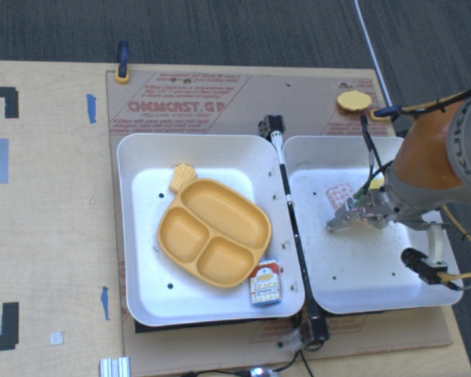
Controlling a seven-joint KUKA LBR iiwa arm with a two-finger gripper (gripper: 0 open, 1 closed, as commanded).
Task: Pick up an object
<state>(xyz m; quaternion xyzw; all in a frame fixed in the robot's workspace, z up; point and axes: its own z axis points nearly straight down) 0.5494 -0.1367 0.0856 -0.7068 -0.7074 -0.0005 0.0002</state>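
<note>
My gripper (335, 223) is low in the right bin (361, 293), its grey fingers tapering together to a point aimed left, with nothing seen between them. A small white card with red print (339, 195) lies flat just above the tips, apart from them. A bit of a yellow thing (375, 182) peeks out beside the wrist, mostly hidden by the arm. In the left bin (141, 210) lie a yellow three-compartment plate (213, 232), a small yellow corn-like piece (181, 177) at its upper left, and a little white and red carton (265, 283) at its lower right.
The grey arm with its orange band (428, 159) covers the right bin's right side. A black cable and connector (424, 267) hang over that bin's lower right. A yellow disc (354, 101) sits on the board behind the bins. A black divider bar (286, 203) runs between the bins.
</note>
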